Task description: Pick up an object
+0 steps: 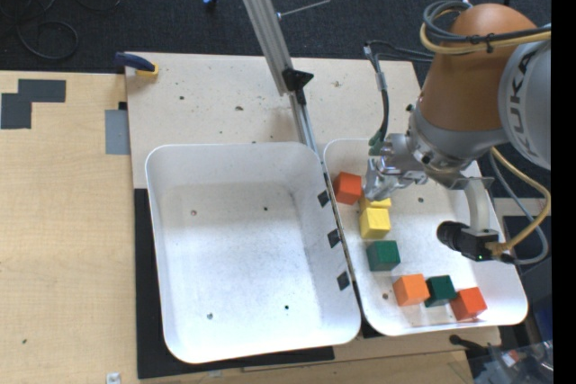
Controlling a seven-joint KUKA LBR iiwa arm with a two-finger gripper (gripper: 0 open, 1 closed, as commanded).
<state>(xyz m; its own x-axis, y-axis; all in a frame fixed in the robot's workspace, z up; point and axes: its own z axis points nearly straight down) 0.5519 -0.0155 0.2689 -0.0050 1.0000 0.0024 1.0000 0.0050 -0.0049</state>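
Note:
In the right bin (504,306) lie several small blocks. An orange-red block (348,187) sits by the bin's left wall, with a yellow block (376,218) just below it and to its right. Further toward the front is a green block (382,254). Near the front edge an orange block (411,289), a dark green block (441,289) and a red-orange block (468,302) lie in a row. My gripper (385,182) hangs low over the bin, right beside the orange-red block and just above the yellow one. I see nothing held in it.
The left bin (180,193) is next to the right one, with a divider carrying black clips (331,236) between them. A slanted metal rail (270,40) rises at the back. A black cable fitting (468,240) hangs off the arm over the right bin.

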